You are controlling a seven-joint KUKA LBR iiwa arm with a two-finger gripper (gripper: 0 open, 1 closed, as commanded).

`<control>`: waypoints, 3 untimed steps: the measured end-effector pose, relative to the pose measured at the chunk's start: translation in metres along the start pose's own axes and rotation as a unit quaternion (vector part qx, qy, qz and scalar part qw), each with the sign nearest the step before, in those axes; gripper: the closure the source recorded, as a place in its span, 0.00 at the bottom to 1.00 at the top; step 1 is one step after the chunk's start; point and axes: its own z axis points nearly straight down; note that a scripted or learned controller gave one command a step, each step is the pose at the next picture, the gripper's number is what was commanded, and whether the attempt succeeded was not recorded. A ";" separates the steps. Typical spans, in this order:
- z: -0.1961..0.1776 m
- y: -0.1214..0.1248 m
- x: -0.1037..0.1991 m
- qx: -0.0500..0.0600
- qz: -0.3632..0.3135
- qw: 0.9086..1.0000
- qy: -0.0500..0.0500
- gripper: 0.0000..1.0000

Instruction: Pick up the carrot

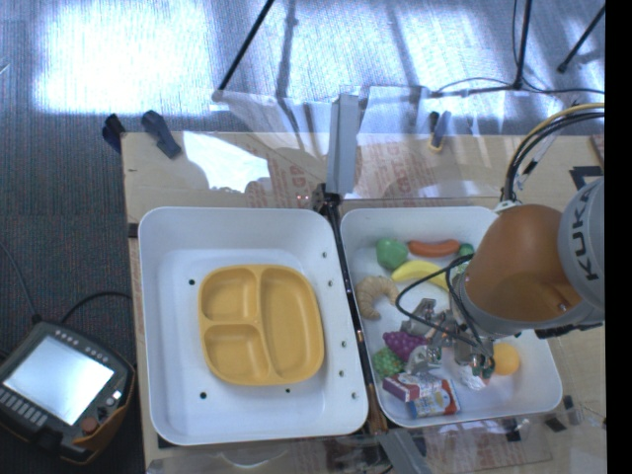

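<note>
Pincer (444, 349) hangs low in the right bin (538, 403) among cluttered toys, its opening too muddled to tell. Carrot (434, 248) lies at that bin's upper part, its right end hidden behind the arm (518, 265).

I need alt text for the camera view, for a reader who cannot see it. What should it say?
A grey robot arm with an orange band lowers its gripper into the right white bin of toy food, where an orange carrot lies near the far wall, apart from the gripper. The left bin holds a yellow divided plate.
</note>
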 end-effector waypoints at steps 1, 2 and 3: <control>-0.161 0.039 -0.032 0.004 0.096 0.995 0.028 1.00; -0.090 0.037 0.021 0.001 -0.039 0.999 0.035 1.00; -0.153 0.135 0.009 0.000 -0.033 0.999 0.031 1.00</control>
